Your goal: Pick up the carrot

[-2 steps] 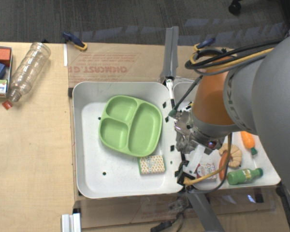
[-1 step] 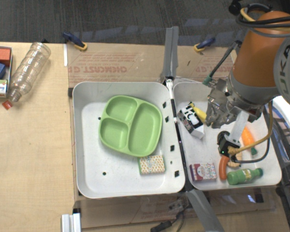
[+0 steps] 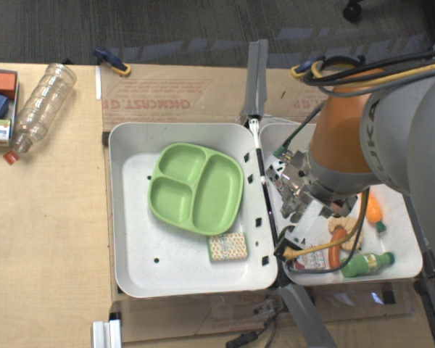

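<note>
The grey arm w/ orange wrist band (image 3: 341, 133) reaches in from the right and hangs low over the right-hand shallow white bin (image 3: 413, 263). The two-finger gripper (image 3: 299, 203) sits over that bin's left half, close to the divider. Finger state: cannot tell; wrist body and cabling mask the tips, and nothing is seen held.

Task item: the small orange carrot w/ green stem end (image 3: 375, 212) lies in the right bin, toward its right side, just beside the arm's edge and apart from the gripper. Near it, lower in the bin: a brown sausage-shaped toy (image 3: 338, 243) and a green plastic bottle (image 3: 368, 264). A yellow cable (image 3: 308, 251) trails across the bin front.

The left white bin (image 3: 123, 194) holds a green three-compartment plate (image 3: 197, 188) and a small patterned sponge block (image 3: 228, 247).

Risks, as judged from here:
- Gripper is offset left of the carrot; a straight descent would likely close on nothing.
- Bin is crowded; the sausage toy or bottle may be grabbed instead.
- Carrot is small and tapered; it may slip out or roll when nudged.
- Arm body hides part of the bin, so contact is hard to verify.
</note>
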Available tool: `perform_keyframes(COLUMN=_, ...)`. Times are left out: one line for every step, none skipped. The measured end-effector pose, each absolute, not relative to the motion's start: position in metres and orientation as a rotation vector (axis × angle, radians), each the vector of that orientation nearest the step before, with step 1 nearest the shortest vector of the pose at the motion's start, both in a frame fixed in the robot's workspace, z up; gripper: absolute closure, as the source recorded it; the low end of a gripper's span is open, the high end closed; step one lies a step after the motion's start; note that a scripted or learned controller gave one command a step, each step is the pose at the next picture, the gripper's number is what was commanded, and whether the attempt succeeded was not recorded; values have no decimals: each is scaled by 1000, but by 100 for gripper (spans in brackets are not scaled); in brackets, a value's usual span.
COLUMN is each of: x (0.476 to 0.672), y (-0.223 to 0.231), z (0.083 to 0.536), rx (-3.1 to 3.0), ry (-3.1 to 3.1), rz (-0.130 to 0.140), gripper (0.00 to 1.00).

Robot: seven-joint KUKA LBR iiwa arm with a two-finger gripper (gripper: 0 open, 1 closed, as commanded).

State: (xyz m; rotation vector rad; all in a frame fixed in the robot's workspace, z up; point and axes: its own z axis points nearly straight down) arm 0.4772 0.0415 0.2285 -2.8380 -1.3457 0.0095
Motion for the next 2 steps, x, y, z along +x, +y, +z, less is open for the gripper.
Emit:
perform_keyframes(x=476, y=104, z=149, rx=-2820, ry=-1382, rz=11, gripper=100)
perform_keyframes(x=530, y=161, z=149, rx=-2957, ry=-1064, rz=10, gripper=100)
